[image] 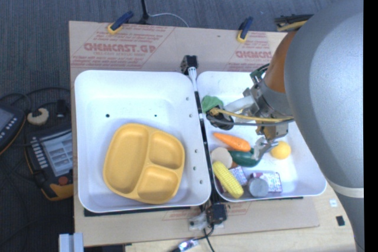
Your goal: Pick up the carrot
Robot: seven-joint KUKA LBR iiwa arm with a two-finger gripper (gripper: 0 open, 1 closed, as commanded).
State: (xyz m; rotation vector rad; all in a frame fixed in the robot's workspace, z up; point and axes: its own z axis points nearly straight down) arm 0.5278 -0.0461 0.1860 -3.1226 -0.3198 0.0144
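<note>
The carrot (232,141) is orange and lies near the middle of the right bin (307,177), pointing right and slightly toward the front. My gripper (261,146) hangs just right of the carrot's tip, between it and a yellow lemon (282,150). It sits above the end of a dark green vegetable (243,158). Nothing shows as held in the gripper. The grey arm covers the bin's right side.
Around the carrot in the right bin lie a beige round piece (221,156), a corn cob (227,179), a grey can (258,187), a small packet (270,180) and a leafy green item (209,103). The left bin (94,91) holds a yellow divided plate (143,162).
</note>
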